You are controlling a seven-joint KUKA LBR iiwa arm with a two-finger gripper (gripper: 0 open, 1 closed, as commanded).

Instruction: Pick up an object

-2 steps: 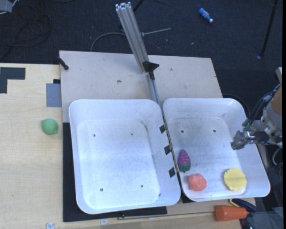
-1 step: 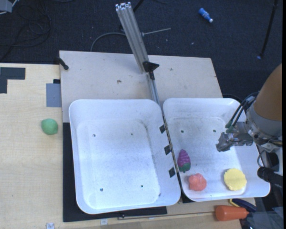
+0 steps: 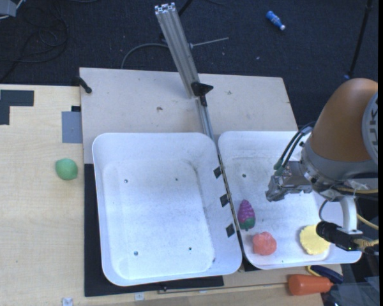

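The right bin (image 3: 255, 146) holds three objects. A purple and green berry-like piece (image 3: 246, 213) lies near the bin's left wall. A red lumpy piece (image 3: 264, 243) rests at the front edge. A flat yellow piece (image 3: 313, 240) sits at the front right corner, partly behind a black fitting on the arm. My gripper (image 3: 277, 190) hangs over the middle of the right bin, to the right of and slightly above the purple piece, apart from it. Nothing shows between its tips.
The left bin (image 3: 108, 146) stands beside the right one, with black clips along the divider. A green ball (image 3: 66, 169) lies on the wooden bench at far left. An orange tool handle (image 3: 309, 284) lies in front of the right bin. A metal rail (image 3: 182, 50) slants behind the bins.
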